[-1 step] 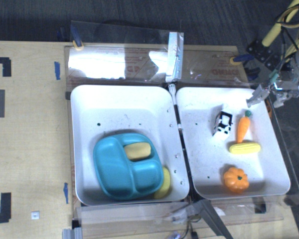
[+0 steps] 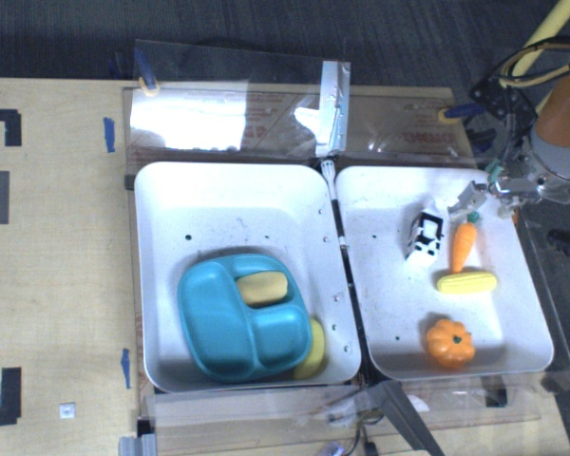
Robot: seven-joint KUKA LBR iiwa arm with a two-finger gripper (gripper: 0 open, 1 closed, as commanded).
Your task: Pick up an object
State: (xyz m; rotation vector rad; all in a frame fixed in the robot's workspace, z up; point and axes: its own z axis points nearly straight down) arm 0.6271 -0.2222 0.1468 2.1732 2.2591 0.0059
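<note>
The right bin (image 2: 389, 283) holds a black-and-white toy cow (image 2: 425, 236), an orange carrot (image 2: 464, 244), a yellow corn cob (image 2: 466, 281) and an orange pumpkin (image 2: 450, 342). My gripper (image 2: 483, 194) hangs over the bin's upper right corner, just above the carrot's green top and apart from it. I see nothing held in it. The grey arm with its orange band (image 2: 557, 122) reaches in from the right edge.
The left bin (image 2: 171, 207) carries a blue divided tray (image 2: 239, 319) with a yellow piece (image 2: 263, 288) in it and another yellow piece (image 2: 313, 348) at its lower right. A clear plastic sheet (image 2: 237, 107) lies behind the bins. Cables (image 2: 513, 74) hang near the arm.
</note>
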